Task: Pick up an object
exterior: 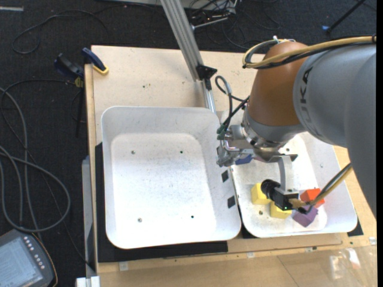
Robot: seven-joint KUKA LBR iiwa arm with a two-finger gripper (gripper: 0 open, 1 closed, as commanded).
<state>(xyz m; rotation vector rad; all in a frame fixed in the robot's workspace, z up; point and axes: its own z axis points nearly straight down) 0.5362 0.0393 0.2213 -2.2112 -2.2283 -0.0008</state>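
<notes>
Pickup is undone: yellow plastic blocks [260, 195] lie in the right white bin [338, 217]. Gripper [230, 154] jaw spacing cannot be told.

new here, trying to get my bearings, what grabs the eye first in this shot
The big grey arm with its orange band looms at the right, over the right bin. In that bin's near end cluster yellow blocks, an orange piece and a purple block.

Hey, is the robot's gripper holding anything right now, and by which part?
It cannot be told. The gripper is over the left rim of the right bin, apart from the yellow blocks, purple block and orange block lying there.
</notes>
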